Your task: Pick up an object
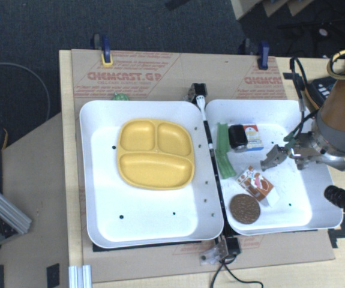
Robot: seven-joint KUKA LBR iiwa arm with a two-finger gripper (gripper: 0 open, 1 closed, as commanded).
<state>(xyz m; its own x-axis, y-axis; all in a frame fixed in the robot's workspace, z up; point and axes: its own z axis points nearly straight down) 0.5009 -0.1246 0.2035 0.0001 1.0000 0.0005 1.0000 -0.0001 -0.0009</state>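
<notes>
Camera view: gripper (272,160) above right bin (280,224); nothing held

Yellow divided plate (156,153) in left bin (100,179); pincer (274,159) over right bin (292,218) beside snack packet (256,185).

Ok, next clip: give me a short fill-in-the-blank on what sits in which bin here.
1. The yellow divided plate lies in the ____ bin.
2. The divided plate has ____ compartments.
3. The brown round disc lies in the ____ bin.
4. The gripper hovers over the ____ bin.

Missing words: left; three; right; right
</notes>
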